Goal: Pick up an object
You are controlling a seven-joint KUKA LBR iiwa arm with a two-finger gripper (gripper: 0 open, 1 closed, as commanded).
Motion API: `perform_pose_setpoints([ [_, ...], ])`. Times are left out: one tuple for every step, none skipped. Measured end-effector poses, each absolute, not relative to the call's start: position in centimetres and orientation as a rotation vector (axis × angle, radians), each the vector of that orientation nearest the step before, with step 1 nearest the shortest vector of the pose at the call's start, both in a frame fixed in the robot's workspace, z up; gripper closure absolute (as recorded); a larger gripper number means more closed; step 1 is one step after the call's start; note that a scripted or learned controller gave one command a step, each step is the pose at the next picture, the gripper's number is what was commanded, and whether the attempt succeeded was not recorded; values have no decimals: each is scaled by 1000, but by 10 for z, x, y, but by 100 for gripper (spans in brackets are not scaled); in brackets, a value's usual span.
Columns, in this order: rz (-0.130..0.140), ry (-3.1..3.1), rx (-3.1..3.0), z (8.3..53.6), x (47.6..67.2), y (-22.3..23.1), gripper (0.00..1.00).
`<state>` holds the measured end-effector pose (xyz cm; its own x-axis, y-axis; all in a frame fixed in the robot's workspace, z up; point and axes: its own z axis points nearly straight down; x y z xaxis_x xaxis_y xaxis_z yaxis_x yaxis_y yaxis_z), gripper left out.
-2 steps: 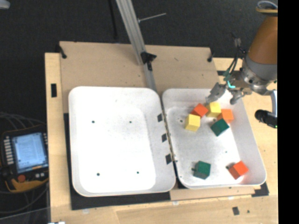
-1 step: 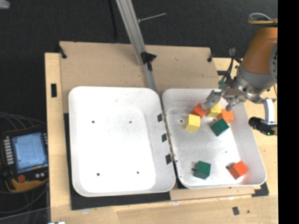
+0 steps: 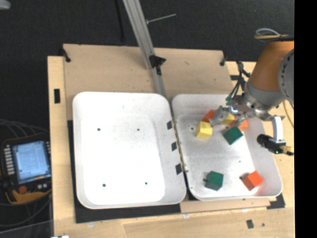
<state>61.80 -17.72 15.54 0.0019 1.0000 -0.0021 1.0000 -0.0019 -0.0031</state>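
Observation:
My gripper [image 3: 230, 113] hangs low over the back of the right bin [image 3: 194, 106], among a cluster of blocks. A yellow block [image 3: 203, 130] lies just to its left, with a small orange piece [image 3: 209, 116] behind that. A small yellow piece [image 3: 229, 119] shows right beneath the gripper. A green block [image 3: 233, 135] sits tilted just in front of it, with an orange piece [image 3: 242, 125] at its right side. Nearer the front lie a second green block [image 3: 214, 180] and an orange block [image 3: 252, 180].
The left bin [image 3: 81, 133] stands beside the right one, their rims meeting at the middle. A slanted metal pole [image 3: 141, 29] rises behind the bins. A black cable fitting [image 3: 267, 142] hangs off the arm at the right bin's right rim.

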Motion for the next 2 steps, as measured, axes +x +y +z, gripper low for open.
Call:
perform_pose_setpoints([
  [-15,-2233,-2233,126,624,-179,0],
  [-22,-2232,-2239,137,625,-180,100],
])
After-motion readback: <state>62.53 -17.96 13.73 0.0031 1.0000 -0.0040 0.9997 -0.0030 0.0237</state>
